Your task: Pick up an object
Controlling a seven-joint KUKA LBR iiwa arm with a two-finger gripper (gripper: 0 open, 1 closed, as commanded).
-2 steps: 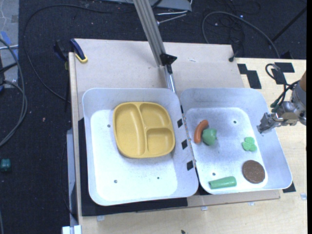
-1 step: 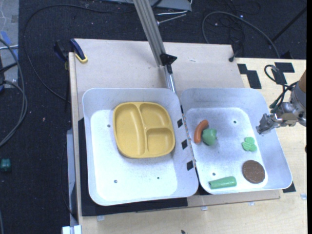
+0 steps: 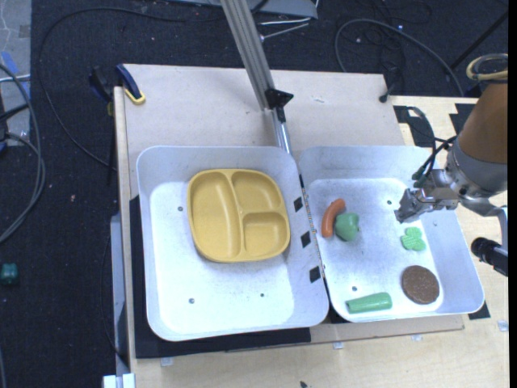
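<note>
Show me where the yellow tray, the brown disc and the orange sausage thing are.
yellow tray (image 3: 212,217): camera view, floor of its large left compartment.
brown disc (image 3: 421,284): camera view, middle of its top face.
orange sausage (image 3: 329,216): camera view, middle of its length.

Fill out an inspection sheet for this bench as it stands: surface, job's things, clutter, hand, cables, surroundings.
Surface: wooden bench bearing a left white bin and a right white bin, side by side.
Job's things: in the right bin, an orange sausage-shaped piece touching a green rounded piece; a light green crinkled piece; a brown disc; a green cylinder near the front rim.
Clutter: yellow divided plate in the left bin, nothing on it.
Hand: the hand is over the right bin, above the crinkled piece, nothing seen between its fingers.
Cables: black cables loop across the dark floor.
Surroundings: a metal pole slants up from the bench.
</note>
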